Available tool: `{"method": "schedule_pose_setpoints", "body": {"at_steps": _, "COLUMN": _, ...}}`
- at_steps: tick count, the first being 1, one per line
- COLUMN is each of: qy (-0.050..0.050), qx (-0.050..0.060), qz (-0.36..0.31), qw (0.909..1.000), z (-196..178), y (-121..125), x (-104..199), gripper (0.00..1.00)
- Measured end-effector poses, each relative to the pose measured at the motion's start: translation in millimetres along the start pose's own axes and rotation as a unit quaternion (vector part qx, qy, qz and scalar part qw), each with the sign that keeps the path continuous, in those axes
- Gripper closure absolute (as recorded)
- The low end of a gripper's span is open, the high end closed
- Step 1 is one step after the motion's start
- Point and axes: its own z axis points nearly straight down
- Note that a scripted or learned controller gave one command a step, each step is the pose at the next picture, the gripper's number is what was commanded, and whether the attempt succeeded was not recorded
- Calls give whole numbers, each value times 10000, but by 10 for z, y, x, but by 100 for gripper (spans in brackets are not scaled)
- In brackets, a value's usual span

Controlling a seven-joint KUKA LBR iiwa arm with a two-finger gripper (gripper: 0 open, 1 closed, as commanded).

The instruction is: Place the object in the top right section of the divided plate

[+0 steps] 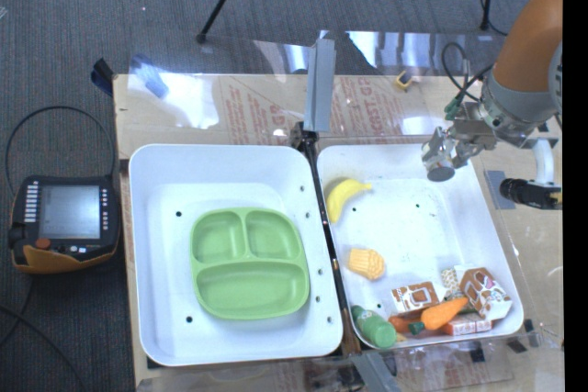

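Grey carpet all round, and on the bench two white bins sit side by side, the left bin (147, 197) holding a green divided plate (249, 263) with all three sections bare, including the top right section (274, 236) where something is meant to land. So nothing delivered yet, folks. Over in the right bin (491, 225) the candidates wait: a banana (344, 195) near the dividing wall, a yellow waffle-like toy (367, 263) below it, and a heap along the front edge with a carrot (443, 312), small cartons (413, 296) and a green bottle (373, 327). Which one is the target, the task doesn't say. The gripper (443, 161) hangs above that bin's far right corner, nothing visibly in it; at this angle I cannot tell whether the claw is apart or together. By my reckoning the pick, the carry across and the release all remain.
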Motion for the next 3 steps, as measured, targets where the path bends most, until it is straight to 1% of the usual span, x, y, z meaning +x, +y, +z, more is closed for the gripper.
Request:
{"method": "schedule_pose_setpoints", "body": {"at_steps": 1, "qy": 10, "qx": 21, "qz": -65, "qw": 10000, "z": 689, "y": -650, "x": 514, "gripper": 100}}
{"method": "schedule_pose_setpoints", "body": {"at_steps": 2, "qy": 9, "qx": 14, "qz": -29, "qw": 10000, "z": 247, "y": -1084, "x": 1443, "gripper": 100}}
{"method": "schedule_pose_setpoints", "body": {"at_steps": 3, "qy": -1, "qx": 20, "qz": 497, "qw": 9988, "z": -28, "y": -1447, "x": 2314, "gripper": 100}}
